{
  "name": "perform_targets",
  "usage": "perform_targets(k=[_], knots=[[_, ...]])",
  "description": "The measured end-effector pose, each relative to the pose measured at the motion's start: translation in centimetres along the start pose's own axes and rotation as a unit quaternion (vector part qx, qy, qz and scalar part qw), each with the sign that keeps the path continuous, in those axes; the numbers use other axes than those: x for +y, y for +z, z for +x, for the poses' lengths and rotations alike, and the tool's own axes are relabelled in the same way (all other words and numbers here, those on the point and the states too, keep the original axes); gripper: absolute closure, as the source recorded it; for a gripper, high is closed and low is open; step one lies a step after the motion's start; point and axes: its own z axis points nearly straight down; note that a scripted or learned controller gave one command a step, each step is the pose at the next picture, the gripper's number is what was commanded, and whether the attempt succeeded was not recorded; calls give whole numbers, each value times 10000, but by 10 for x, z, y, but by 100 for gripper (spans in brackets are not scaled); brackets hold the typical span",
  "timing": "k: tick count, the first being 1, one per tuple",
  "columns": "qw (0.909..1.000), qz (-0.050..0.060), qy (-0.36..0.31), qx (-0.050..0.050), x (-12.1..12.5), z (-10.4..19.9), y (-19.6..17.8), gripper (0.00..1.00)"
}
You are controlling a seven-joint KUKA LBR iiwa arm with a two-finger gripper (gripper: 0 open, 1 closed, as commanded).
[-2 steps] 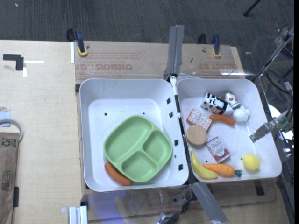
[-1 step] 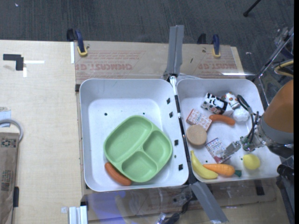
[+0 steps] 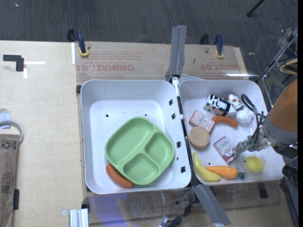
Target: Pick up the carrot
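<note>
— Where is the tool (image 3: 242,147)?

— Low over the right bin (image 3: 263,92), near its right wall, reaching in from the right; it hangs beside a small pink-and-white packet (image 3: 222,147); whether it is apart or together, I cannot tell; nothing shows clearly held.

— And the carrot (image 3: 222,171)?

— Lying flat by the front wall of the same bin, below the tool and apart from it, green end pointing right; its left end touches a banana (image 3: 203,170); a yellow lemon (image 3: 254,164) sits just to its right.

— What lies further out?

— A round tan disc (image 3: 199,137) left of the packet; a pink wafer-like pack (image 3: 201,121) above it; an orange sausage shape (image 3: 226,121) beside that; a black-and-white cow toy (image 3: 218,105) and a white item toward the back.

— The left bin (image 3: 90,126)?

— It holds a green divided plate (image 3: 139,150); a second orange sausage-like piece (image 3: 118,176) lies against the plate's front-left edge; both bins rest on the desk (image 3: 38,126).
</note>
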Motion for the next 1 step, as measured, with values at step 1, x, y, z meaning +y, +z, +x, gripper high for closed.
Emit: perform_targets(k=[1], knots=[[9922,-35,1247,-32,22,62,8,100]])
